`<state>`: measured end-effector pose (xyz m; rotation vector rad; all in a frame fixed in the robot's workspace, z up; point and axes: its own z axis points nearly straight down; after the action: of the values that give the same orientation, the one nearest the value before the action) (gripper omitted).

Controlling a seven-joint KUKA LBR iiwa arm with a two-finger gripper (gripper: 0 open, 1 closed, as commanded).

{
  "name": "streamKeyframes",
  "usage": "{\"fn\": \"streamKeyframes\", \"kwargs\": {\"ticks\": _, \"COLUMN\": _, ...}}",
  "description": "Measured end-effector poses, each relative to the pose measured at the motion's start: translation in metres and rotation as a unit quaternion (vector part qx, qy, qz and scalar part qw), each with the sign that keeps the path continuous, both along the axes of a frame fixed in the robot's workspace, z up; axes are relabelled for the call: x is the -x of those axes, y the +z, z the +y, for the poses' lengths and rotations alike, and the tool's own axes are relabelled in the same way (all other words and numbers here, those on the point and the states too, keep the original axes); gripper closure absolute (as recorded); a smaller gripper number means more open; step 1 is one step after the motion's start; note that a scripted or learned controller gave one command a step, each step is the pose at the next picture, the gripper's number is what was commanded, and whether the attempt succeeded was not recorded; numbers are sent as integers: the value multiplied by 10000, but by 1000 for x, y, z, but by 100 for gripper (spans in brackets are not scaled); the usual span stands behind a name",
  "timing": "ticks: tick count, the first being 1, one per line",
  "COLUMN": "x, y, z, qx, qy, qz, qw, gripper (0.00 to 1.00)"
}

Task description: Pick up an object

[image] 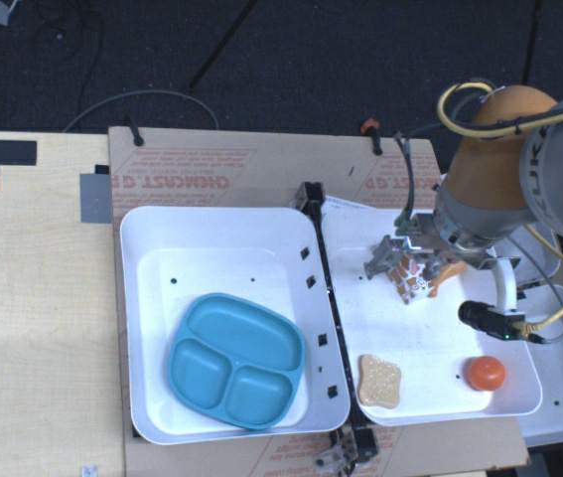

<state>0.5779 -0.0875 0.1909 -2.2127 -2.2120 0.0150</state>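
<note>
The arm (504,167) comes in from the right side and bends down over the right bin (440,405), with its orange band above the wrist. Its gripper (410,266) is low over the upper middle part of this bin, just at a small object with red and white pattern (415,281). The object is directly under the jaws and looks to be between them, but the grey metal parts cover the contact, so it is not possible to tell if the jaws are closed on it or only stand around it, and how wide they are. A short orange piece (447,274) lies just beside this object, on its right. Near the front wall of the same bin lies a slice of toast (379,382), flat on the floor of the bin, and well apart from it, in the right front corner, rests a round orange-red fruit (485,373). The left bin (152,237) holds a blue plate with three compartments (235,360), which lies in the front half, a little turned. Both bins stand side by side on a sheet of cardboard (231,172) on the light wooden surface (33,316).
</note>
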Motion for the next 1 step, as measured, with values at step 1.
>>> {"fn": "streamKeyframes", "kwargs": {"ticks": 1, "x": -3, "y": 6, "z": 0, "qx": 6, "qy": 6, "qz": -58, "qw": 10000, "gripper": 0}}
